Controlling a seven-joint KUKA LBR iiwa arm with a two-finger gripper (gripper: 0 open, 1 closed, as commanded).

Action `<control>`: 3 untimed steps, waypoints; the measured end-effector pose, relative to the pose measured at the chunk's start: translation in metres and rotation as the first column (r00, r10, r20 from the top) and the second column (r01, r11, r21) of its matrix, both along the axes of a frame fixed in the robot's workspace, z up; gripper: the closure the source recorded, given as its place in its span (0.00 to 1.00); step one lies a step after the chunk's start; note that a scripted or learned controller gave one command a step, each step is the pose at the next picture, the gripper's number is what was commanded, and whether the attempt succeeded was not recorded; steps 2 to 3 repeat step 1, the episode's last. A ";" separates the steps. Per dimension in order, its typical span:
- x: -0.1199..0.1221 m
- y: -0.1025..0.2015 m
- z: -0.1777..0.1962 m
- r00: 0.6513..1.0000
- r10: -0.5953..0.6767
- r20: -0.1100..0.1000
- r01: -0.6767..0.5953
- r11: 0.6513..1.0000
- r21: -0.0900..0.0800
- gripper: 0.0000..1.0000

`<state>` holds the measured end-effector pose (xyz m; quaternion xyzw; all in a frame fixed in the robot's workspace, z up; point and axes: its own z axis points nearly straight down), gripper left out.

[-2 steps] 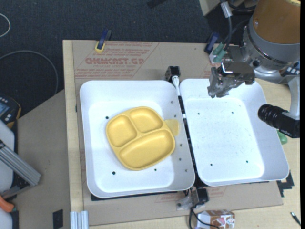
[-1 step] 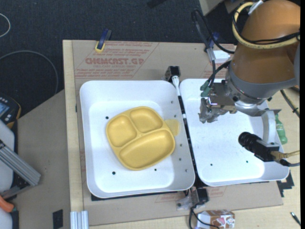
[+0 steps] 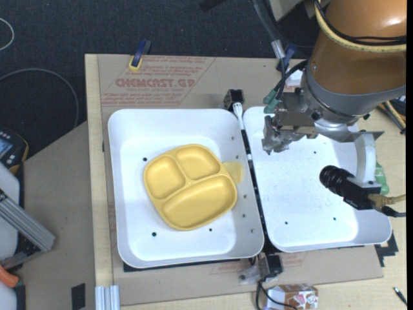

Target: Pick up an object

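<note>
One yellow plate [image 3: 190, 186] lies near the left bin's [image 3: 122, 173] right wall; gripper [image 3: 276, 144], state unclear, hangs over the right bin [image 3: 303, 205].

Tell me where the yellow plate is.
In the camera view, the yellow plate lies near the middle of the left bin, apart from the gripper, which hangs over the right bin's far left corner.

I count two white bins, a left bin [image 3: 129, 237] and a right bin [image 3: 303, 218], one yellow plate [image 3: 190, 186] with three compartments, one robot arm [image 3: 361, 37] carrying one gripper [image 3: 276, 144], and one blue-and-yellow clamp [image 3: 137, 55].
</note>
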<state>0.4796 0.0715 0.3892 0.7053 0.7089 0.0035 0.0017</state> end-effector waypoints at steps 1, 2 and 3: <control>0.000 0.043 0.072 1.000 0.001 0.003 -0.001 1.000 0.001 1.00; 0.000 0.043 0.072 1.000 0.001 0.003 -0.001 1.000 0.001 1.00; 0.000 0.043 0.072 1.000 0.001 0.003 -0.001 1.000 0.001 1.00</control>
